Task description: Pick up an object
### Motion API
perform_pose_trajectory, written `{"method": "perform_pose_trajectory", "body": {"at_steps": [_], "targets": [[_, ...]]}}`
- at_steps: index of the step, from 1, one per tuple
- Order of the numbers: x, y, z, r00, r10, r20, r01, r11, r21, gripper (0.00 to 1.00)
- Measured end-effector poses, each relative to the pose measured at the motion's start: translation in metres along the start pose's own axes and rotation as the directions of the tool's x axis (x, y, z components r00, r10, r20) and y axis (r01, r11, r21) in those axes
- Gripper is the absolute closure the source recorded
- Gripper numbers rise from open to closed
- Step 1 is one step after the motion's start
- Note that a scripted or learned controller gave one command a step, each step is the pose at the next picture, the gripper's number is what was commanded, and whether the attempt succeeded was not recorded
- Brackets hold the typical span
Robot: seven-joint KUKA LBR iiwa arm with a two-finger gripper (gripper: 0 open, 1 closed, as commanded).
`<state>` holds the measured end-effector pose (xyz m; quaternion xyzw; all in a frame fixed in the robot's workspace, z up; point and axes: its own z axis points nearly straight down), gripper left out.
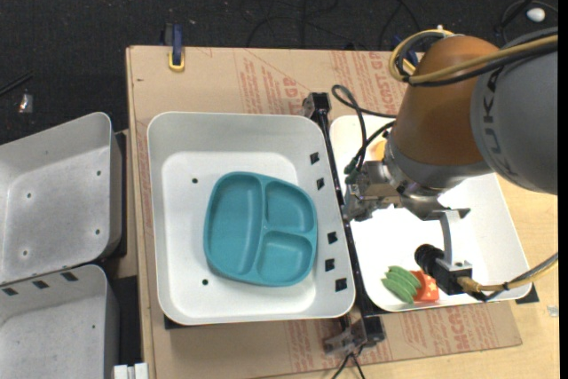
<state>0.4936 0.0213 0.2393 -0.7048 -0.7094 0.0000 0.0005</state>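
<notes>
The arm point(497, 115) is thick and rounded, with a smooth dark grey shell that carries pale lettering along its side, only partly readable. Next to the grey shell sits a broad, glossy orange band point(444, 102), dome-shaped from above. A thin yellowish cable point(461, 67) loops across the top of the orange band, and black cables point(351, 106) curl off near the wrist. Below the band a lighter grey metal wrist section point(399, 182) narrows toward the tool point(359, 195), a small dark and silver block with blurred detail.
</notes>
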Motion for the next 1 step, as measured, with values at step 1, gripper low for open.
{"method": "perform_pose_trajectory", "body": {"at_steps": [1], "targets": [[0.0579, -0.0054, 0.0127, 1.000, -0.001, 0.000, 0.001, 1.000, 0.003, 1.00]]}}
